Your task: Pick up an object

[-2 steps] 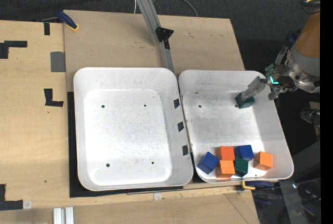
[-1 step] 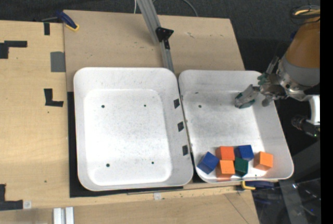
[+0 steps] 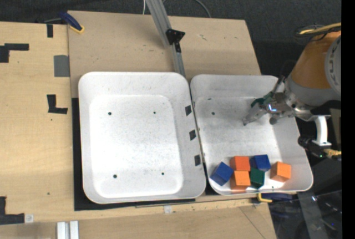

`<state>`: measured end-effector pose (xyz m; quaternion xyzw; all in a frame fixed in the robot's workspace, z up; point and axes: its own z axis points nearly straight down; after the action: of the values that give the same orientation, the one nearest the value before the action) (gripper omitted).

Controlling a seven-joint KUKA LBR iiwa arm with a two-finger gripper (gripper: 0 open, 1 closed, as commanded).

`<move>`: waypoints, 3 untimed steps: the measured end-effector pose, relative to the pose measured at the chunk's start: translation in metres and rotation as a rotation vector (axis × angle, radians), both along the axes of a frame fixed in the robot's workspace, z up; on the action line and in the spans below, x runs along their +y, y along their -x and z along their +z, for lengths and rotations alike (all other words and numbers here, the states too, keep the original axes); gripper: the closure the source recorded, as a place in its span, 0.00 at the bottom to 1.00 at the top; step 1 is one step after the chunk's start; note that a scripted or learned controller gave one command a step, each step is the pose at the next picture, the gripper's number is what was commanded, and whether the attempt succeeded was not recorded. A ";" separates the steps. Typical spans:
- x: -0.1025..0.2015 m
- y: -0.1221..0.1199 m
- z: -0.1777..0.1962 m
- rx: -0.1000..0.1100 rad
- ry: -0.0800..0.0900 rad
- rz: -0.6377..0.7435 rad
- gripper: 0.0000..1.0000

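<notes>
Your hand (image 3: 259,113) hangs over the right bin (image 3: 222,93), fingers apart and gripping nothing; the blocks (image 3: 249,170) lie well apart from it, along the bin's near edge.

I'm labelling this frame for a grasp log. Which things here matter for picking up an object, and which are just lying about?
Belongs to the job:
- hand, over the right bin
- blocks along that bin's near edge: blue block, orange block, second blue block, second orange block, green block, third orange block

Just lying about:
- left bin
- metal pole
- blue-and-yellow clamp
</notes>
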<state>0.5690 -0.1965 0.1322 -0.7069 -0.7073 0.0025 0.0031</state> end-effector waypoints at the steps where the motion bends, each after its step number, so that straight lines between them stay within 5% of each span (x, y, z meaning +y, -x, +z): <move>1: 0.001 0.001 -0.043 -0.004 0.001 0.001 0.00; 2: 0.002 0.000 -0.031 -0.005 0.000 0.002 1.00; 3: -0.007 0.005 0.020 -0.011 0.002 0.000 1.00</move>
<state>0.5641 -0.2031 0.1525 -0.7069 -0.7073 -0.0006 -0.0014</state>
